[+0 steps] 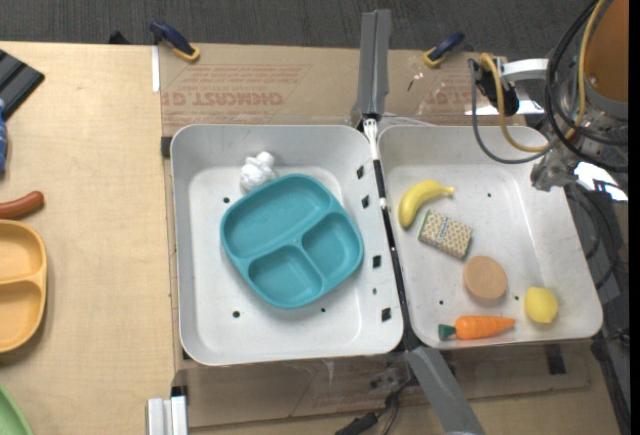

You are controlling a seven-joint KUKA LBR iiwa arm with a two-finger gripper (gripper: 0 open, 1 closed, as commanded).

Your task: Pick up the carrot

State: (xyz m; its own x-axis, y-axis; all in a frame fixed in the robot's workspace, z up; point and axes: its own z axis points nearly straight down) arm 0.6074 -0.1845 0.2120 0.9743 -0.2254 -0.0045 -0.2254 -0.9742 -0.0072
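Observation:
The carrot [483,327], orange with a green top at its left end, lies flat near the front edge of the right bin [500,163]. The arm's wrist with cables sits at the far right edge, above and behind the right bin's back right corner. The gripper's fingertips are outside what I can make out there.
The right bin also holds a banana [422,200], a speckled sponge-like block [445,233], a tan round disc [485,278] and a lemon [541,305]. The left bin [200,323] holds a teal divided plate [291,240] and a small white object [258,169].

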